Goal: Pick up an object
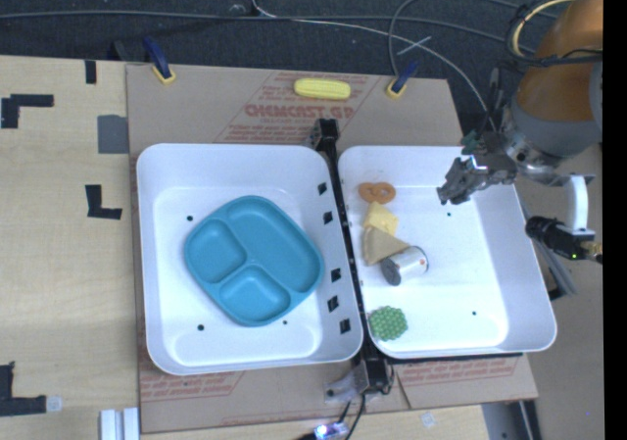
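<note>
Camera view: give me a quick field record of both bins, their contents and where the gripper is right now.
left bin: holds a blue divided tray
right bin: pretzel, yellow wedge pieces, small metal cylinder, green round item, all along its left side
outside bins: yellow banana-like item on the cardboard behind
gripper: over the right bin's upper right part, apart from every item
held: nothing visible
</note>
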Tool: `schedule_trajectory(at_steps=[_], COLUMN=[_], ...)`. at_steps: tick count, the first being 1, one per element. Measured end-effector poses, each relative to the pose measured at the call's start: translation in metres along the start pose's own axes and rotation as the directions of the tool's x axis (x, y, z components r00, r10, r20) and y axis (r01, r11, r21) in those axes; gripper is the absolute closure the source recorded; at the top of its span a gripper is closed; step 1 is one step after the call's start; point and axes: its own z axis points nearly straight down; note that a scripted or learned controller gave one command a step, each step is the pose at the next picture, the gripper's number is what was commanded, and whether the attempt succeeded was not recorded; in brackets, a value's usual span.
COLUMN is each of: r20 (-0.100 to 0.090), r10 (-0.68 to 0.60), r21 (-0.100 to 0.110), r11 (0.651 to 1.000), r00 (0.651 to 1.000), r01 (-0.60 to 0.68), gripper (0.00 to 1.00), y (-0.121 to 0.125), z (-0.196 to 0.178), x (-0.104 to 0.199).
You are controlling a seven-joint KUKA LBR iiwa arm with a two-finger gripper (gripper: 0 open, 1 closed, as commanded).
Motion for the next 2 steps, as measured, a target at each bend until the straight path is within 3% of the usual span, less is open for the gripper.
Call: schedule_trajectory(at_steps=[2], r20=[-0.001], r10=[-0.004], r21=[0.005], r11=[1.000], r00=[1.000], r01=[0.004], gripper=[1.00], y=[0.014], z=[0.032], x=[0.102])
